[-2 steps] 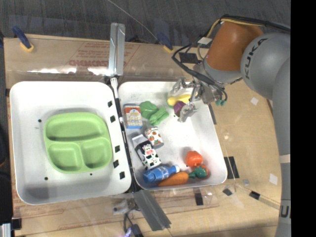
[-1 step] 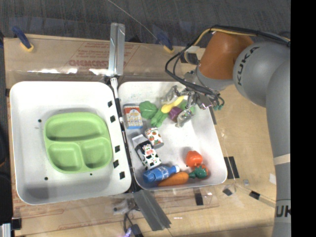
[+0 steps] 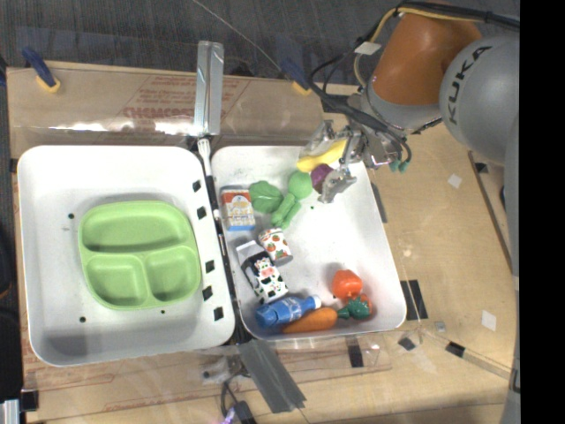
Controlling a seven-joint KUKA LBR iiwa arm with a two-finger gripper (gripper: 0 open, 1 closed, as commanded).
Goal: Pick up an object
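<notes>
Looking down, I see my jaws (image 3: 340, 168) over the right white plastic bin's (image 3: 381, 237) top corner, closed on a soft yellow toy (image 3: 320, 156), beside a small purple toy (image 3: 319, 177).

Arm (image 3: 481, 78) was grey, rounded casing, with dark "KUKA" lettering on the shell at far right. A glossy orange band (image 3: 417, 56) sat above the wrist, domed in shape. Black cables (image 3: 340, 64) looped off its left side, and a pale cable ran along its top edge. The gripper (image 3: 340, 162) was small, silver-grey metal with dark fittings; a bit of green-blue wiring showed at its right.
</notes>
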